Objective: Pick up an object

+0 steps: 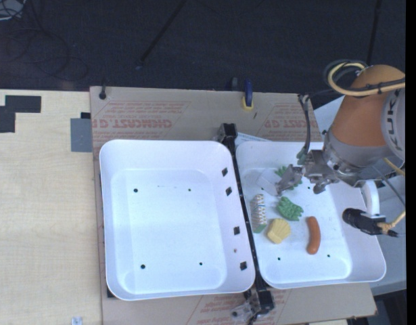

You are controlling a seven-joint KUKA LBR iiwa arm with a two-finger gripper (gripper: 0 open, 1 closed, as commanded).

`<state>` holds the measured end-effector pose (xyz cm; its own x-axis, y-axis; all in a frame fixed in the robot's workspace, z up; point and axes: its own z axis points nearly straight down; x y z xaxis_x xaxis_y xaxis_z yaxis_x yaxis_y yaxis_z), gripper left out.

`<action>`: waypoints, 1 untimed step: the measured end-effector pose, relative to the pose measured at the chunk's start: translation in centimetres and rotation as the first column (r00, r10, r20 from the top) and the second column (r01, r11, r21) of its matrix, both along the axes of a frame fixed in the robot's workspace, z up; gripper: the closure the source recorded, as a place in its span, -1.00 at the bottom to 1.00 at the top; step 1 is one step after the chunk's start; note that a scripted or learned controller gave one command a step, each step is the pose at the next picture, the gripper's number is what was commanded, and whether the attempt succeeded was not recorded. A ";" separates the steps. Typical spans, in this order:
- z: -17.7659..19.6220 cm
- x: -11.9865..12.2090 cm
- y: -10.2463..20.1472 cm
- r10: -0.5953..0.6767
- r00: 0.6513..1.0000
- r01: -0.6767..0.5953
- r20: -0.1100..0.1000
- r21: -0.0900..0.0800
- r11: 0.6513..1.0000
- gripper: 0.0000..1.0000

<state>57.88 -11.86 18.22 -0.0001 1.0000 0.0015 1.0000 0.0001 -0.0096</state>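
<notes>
Hovering w/ gripper (297,180) over right bin (360,269), beside green toy (289,208); finger state: can't tell. Nothing lifted yet, so grasp & lift likely still pending.

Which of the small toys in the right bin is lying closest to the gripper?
The green bumpy toy, just below the gripper; the yellow toy and orange sausage lie farther away.

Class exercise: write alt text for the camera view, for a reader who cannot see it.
A grey and orange robot arm holds its claw over the right bin, above a green toy, yellow toy and orange sausage. The left bin sits beside it.
</notes>
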 end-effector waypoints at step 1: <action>-10.0 -0.8 -1.0 -0.001 1.000 0.001 0.005 -0.001 1.000 -1.00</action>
<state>57.06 -12.85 8.24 0.0012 1.0000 0.0005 1.0000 -0.0012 -0.0048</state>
